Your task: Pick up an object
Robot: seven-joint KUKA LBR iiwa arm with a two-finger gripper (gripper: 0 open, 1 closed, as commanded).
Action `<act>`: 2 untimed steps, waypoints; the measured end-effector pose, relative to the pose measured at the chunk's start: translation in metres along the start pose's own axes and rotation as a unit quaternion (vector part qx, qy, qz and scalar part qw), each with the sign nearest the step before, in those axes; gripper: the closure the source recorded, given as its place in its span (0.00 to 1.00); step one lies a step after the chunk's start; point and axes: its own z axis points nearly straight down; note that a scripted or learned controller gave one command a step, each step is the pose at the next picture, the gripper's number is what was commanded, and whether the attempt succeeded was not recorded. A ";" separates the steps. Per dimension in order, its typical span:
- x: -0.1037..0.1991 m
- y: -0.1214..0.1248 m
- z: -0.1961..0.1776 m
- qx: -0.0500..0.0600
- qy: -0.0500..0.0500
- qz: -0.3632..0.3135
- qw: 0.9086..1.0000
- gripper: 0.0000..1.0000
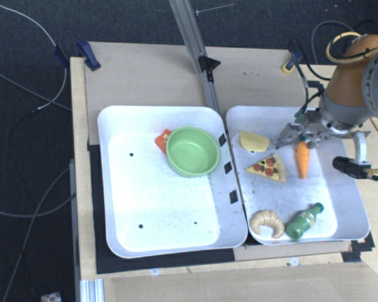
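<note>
Nearest to you, at the front edge of the right bin, you see a croissant and just beside it, on its right, a green bottle that lies on its side with the cap pointing up and to the right; the two are very close, and you cannot tell if they touch. A little farther back, in the middle of this bin, a pizza slice lies flat, and to the right of it an orange carrot lies with its thin tip toward you. Behind the pizza slice, near the back left corner of the bin, there is a pale yellow piece, like a wedge of cheese. The gripper is over the thick top end of the carrot, at the end of the grey arm with the orange band that comes from the right. Its metal parts spread out on both sides, but you cannot tell from this view if it is released or clenched, and the carrot lies on the bin floor. In the left bin, toward the back right, you see a green bowl standing upright, with a small red object touching its left rim, partly hidden by the bowl.
</note>
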 end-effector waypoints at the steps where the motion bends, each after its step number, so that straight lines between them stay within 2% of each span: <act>1: 0.000 0.005 -0.021 -0.011 -0.002 0.000 1.000 1.00; 2: -0.006 0.014 -0.072 0.000 0.002 0.000 1.000 1.00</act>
